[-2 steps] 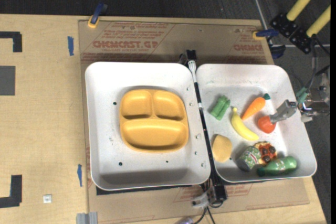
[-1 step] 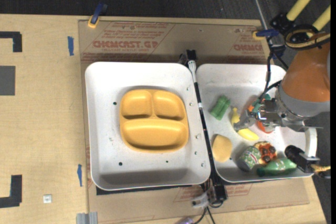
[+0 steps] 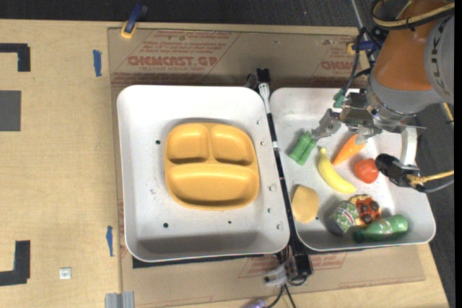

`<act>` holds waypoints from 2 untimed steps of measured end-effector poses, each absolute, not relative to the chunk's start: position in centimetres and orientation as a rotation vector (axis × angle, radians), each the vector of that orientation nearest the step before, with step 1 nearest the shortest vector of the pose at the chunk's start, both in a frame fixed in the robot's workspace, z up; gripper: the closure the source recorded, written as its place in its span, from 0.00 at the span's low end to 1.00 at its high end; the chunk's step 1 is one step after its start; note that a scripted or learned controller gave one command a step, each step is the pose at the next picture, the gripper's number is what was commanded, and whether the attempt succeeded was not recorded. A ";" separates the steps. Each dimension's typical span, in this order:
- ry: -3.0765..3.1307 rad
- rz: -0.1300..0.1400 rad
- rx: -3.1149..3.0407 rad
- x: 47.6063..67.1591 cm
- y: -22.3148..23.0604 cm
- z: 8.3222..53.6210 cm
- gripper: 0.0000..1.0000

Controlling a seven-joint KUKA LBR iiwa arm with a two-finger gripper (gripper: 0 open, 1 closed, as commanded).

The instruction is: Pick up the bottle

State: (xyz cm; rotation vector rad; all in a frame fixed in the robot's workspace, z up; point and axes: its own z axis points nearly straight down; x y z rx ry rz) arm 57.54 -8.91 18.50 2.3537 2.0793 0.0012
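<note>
Your bottle lies on its side in the right bin, at that bin's near edge, just right of a small printed can and touching or nearly touching it. It looks like a green toy, likely light, hard plastic, smooth and rounded, so expect it to roll or slip under a poor pinch. Take it across the middle of its body, fingers closing over the narrow width, clear of the can. The gripper sits at the bin's far side, well apart from the bottle, above the carrot and near the cucumber. You cannot tell from here whether its jaws are spread or closed.
</note>
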 end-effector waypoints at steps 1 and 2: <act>1.747 0.001 2.611 59.1 -2.6 18.4 0.00; 1.375 -0.005 2.829 55.3 -3.7 18.4 0.00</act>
